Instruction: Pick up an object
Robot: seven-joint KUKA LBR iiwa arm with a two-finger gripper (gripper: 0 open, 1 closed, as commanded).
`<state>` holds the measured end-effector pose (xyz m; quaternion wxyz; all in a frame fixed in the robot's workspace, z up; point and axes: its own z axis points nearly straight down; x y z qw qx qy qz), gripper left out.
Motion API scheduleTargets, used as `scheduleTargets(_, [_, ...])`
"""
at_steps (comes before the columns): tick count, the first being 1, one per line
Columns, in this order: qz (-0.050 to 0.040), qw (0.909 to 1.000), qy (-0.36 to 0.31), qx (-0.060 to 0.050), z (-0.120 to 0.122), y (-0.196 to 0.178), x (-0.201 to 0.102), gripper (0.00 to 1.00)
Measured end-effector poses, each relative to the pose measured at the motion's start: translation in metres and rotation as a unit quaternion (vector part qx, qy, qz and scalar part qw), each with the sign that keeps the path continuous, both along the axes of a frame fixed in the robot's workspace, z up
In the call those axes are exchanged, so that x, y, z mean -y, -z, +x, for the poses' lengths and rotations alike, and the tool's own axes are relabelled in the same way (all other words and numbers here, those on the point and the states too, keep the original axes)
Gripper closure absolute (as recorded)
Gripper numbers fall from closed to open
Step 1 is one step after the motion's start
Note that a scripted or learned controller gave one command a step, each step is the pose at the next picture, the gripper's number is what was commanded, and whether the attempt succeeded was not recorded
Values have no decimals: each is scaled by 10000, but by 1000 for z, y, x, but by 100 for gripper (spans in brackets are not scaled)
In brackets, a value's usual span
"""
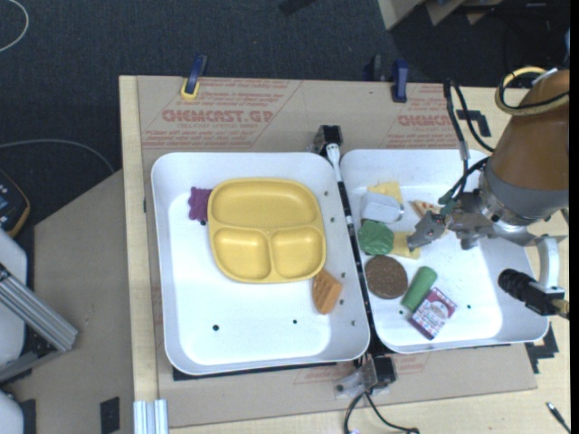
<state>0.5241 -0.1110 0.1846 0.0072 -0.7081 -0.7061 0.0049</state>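
My gripper (429,231) hangs over the middle of the right bin (479,319), on the grey arm with its orange band (534,156) coming in from the right. Just left of it lie a green lump (375,239), a pale grey block (381,209) and a yellow wedge (391,191). A small orange piece (423,208) lies close above the gripper. Below it sit a brown disc (387,277), a green cylinder (419,288) and a pink packet (432,313). Nothing shows in the gripper's grasp.
The left bin (181,269) holds a yellow divided tray (267,229), a purple piece (199,203) at the tray's left edge, and a tan bread-like piece (327,291) near the wall between the bins. A black part of the arm (525,289) hangs over the right bin's right side.
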Motion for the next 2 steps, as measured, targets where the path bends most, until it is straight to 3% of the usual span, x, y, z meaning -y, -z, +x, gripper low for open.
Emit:
scheduleTargets(1, [-9, 10000, -14, 74, 3, -7, 0, 0])
scheduleTargets(2, [-3, 10000, -11, 44, 2, 56, -2, 0])
